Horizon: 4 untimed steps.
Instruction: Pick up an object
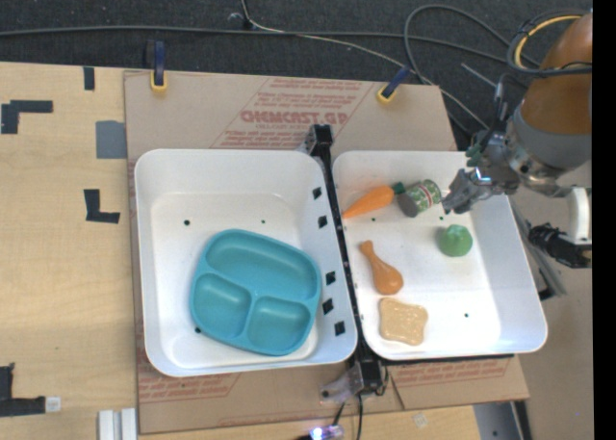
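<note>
Grey and orange-banded, the KUKA arm reaches in over the right bin in the camera view, its gripper hanging above that bin's upper part. How the gripper is set cannot be told from this slant, and nothing can be seen in its hold. A small dark green can lies on its side just beside the gripper, on the side nearer the divider between the bins. A toy carrot lies next to the can, closer still to the divider. A green ball sits just below the gripper. Farther down the right bin lie a toy drumstick and a slice of toast. Across the divider, the left bin holds a turquoise compartment plate.
</note>
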Each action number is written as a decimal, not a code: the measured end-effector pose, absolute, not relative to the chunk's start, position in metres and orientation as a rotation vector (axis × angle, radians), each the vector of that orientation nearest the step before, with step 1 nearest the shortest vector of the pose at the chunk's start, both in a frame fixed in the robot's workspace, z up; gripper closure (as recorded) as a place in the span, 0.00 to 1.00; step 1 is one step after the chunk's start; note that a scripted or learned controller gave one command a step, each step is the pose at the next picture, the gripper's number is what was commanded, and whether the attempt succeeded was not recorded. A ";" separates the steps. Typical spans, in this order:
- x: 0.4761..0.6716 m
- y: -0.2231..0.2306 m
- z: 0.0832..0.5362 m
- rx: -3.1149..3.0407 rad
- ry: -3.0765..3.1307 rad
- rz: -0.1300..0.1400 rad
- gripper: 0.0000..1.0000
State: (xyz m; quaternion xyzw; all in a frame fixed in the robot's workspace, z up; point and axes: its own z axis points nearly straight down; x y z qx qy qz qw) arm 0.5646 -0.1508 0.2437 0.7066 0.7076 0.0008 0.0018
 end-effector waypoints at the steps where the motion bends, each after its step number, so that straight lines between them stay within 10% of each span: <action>1: 0.580 -0.100 0.250 2.215 2.229 0.002 1.00; 4: 0.605 0.057 0.225 2.215 2.230 -0.001 1.00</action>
